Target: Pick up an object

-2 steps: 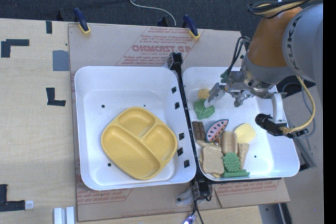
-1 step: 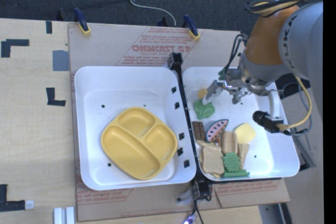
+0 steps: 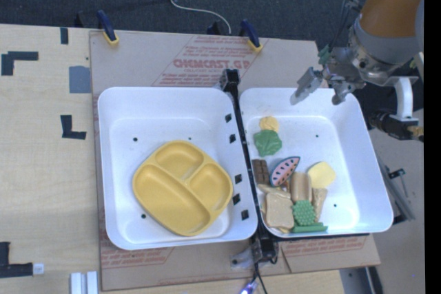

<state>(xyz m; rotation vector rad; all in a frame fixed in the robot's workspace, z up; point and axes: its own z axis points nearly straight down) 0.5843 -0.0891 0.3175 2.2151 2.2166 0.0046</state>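
Approach step was in hand: your hand (image 3: 322,88) hung wide and empty over the right bin's (image 3: 365,148) far rim, well apart from the toy food (image 3: 293,193) clustered at its near-left, so you needed to descend there.

Hanging over the far rim of the right bin (image 3: 358,148), with the gripper (image 3: 322,87) spread open and nothing sitting between the jaws. Lying well below and left of the jaws — a clump of small toy foods (image 3: 293,193) crowding the bin's near left part, pieces touching and overlapping. Sitting farther left of the jaws, past the divider (image 3: 238,148), the left bin (image 3: 117,134) — holding a sectioned tray (image 3: 182,186) resting flat inside.
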